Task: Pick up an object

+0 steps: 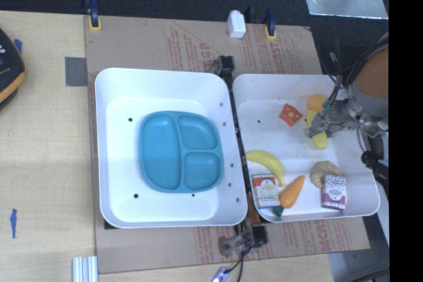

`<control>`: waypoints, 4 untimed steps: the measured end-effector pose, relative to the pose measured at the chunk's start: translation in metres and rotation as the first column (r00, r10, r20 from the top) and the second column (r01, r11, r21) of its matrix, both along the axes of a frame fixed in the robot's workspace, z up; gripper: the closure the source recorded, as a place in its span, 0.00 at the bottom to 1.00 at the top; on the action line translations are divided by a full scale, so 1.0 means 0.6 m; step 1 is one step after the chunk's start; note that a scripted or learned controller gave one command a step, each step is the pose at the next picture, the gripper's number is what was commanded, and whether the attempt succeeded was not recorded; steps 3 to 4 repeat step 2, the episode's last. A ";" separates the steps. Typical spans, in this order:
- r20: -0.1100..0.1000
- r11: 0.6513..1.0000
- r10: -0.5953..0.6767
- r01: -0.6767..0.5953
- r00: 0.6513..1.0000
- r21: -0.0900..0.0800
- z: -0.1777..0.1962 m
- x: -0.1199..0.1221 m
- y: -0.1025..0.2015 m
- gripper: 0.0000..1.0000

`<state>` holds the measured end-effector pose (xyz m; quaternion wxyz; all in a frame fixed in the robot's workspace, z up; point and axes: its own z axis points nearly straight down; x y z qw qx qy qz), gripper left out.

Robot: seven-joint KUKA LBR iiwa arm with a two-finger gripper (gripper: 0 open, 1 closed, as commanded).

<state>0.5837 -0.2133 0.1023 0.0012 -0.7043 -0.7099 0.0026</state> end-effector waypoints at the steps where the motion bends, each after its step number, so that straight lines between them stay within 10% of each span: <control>1: 0.003 1.000 -0.002 0.002 1.000 0.001 -0.017 0.060 0.072 1.00; 2: 0.004 1.000 -0.002 0.002 1.000 0.003 0.157 0.022 0.212 1.00; 4: 0.004 1.000 -0.002 0.002 1.000 0.003 0.157 0.022 0.212 1.00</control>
